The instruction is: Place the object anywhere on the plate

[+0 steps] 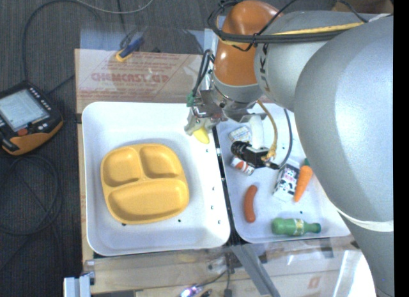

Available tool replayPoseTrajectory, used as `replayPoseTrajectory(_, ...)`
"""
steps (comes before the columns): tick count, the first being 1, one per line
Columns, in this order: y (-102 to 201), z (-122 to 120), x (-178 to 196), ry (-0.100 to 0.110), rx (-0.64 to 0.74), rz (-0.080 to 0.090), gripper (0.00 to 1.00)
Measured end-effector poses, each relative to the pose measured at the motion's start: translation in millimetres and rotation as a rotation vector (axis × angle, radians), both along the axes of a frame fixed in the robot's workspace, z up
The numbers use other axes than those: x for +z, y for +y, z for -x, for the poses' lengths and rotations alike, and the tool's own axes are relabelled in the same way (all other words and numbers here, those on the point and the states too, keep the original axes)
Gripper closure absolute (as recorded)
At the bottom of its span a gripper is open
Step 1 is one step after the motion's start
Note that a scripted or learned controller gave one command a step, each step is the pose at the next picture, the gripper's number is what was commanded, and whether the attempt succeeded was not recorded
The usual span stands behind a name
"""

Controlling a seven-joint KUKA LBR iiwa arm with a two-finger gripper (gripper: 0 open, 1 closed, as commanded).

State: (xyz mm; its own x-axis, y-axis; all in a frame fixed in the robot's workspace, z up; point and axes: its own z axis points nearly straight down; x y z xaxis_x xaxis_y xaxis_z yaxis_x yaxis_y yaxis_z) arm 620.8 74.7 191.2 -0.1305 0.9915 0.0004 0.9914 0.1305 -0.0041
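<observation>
The tool (200,125) is clenched on a small yellow object (202,136) that pokes out just below its fingertips; what the object is I cannot tell at this size. The pair hangs over the near-side corner of the left bin (128,120), close beside the wall it shares with the right bin (268,211).

The yellow divided plate (146,182) lies in the left bin, below and to the left of the tool and apart from it, so the object is not yet over its target. Bare white bin floor lies between them.

On the tool's other side, in the right bin, a small red-and-white can (243,165) sits nearest. Farther off are a sausage (250,203), a small carton (286,179) with a carrot (303,182) just beside it, and a green bottle (295,227) farthest away.

The chief risk, as I judge it, is the grip. Only the top of the object looks pinched, so a quick swing toward the plate could shake it loose onto the bin floor. Letting go too early would miss the plate the same way — the nearest rim is raised, and a small piece landing on it could roll off. A low carry could also knock the plate aside.
</observation>
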Motion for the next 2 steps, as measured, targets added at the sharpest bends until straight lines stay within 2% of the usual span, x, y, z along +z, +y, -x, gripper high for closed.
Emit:
replayPoseTrajectory(1, -46, 9, -9, -0.001, -0.165, 0.000, 1.00)
replayPoseTrajectory(2, 28, -12, -9, -0.001, -0.204, 0.002, 1.00)
